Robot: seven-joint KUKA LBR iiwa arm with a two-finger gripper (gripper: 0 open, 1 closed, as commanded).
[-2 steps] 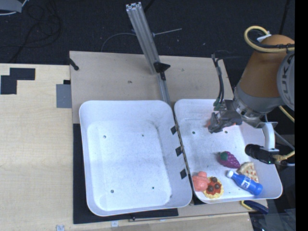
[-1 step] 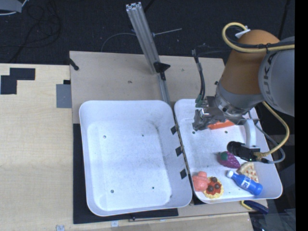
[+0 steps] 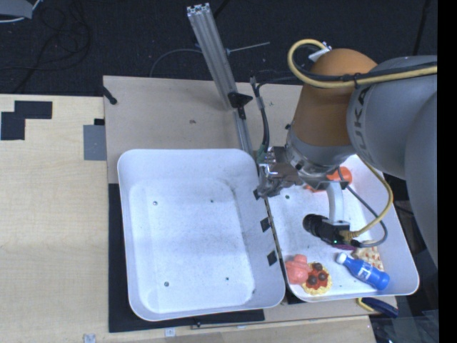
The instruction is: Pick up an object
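Two white bins (image 3: 189,302); one blue bottle (image 3: 364,271), one tart (image 3: 317,279).

No readable text, label, brand, number or sign appears on anything here.

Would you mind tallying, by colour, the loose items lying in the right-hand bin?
Blue: 1, the bottle
Pink-red: 1, the lumpy toy
Yellow with dark berries: 1, the tart
Tan: 1, the waffle-like piece
Orange: 1, partly hidden by the wrist
Total: 5
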